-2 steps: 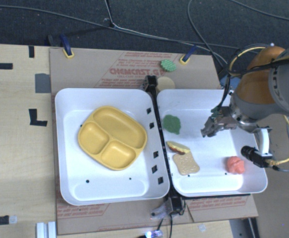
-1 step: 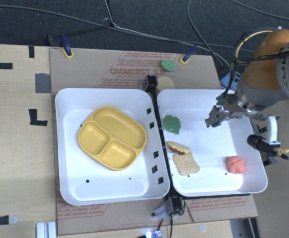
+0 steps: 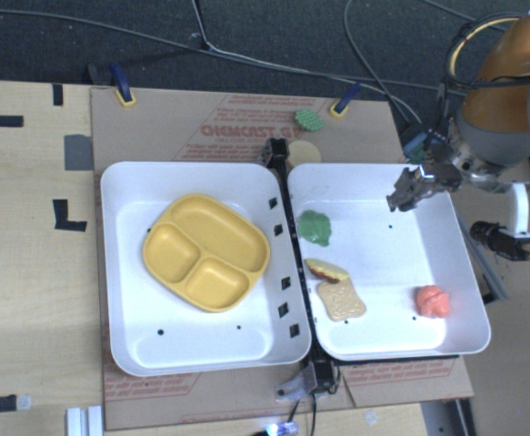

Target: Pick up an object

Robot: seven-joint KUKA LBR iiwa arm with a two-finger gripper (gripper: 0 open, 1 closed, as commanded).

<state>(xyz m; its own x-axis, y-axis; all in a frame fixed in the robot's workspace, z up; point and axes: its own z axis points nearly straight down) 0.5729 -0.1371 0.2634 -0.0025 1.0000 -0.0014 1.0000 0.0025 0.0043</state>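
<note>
1. Two shallow white bins with smooth, glossy plastic walls and rounded corners sit side by side on a sheet of brown printed cardboard (image 3: 237,130); the left bin (image 3: 124,334) and the right bin (image 3: 460,330) meet along a dark strip with small black clips.
2. The left bin holds a yellow divided plate (image 3: 205,251), a rounded, matte plastic tray with three moulded compartments, lying flat and turned at an angle to the bin walls.
3. In the right bin, near the dividing wall, lies a small green piece (image 3: 315,227) with a lumpy, leafy outline.
4. Just below it sit a small oval item (image 3: 326,269) with a tan top and a reddish edge, and a pale beige slab (image 3: 342,300) shaped like a slice of bread with a speckled surface; the two appear to touch.
5. A pink-orange lump (image 3: 433,302), rounded and slightly knobbly, rests near the right wall of the same bin, well apart from the other pieces.
6. The gripper (image 3: 414,189), dark and angular, hangs over the upper right part of the right bin; nothing shows between its fingers, and the view is too small to tell how far apart they stand.
7. A green ridged disc (image 3: 308,119) lies on the cardboard beyond the bins.
</note>
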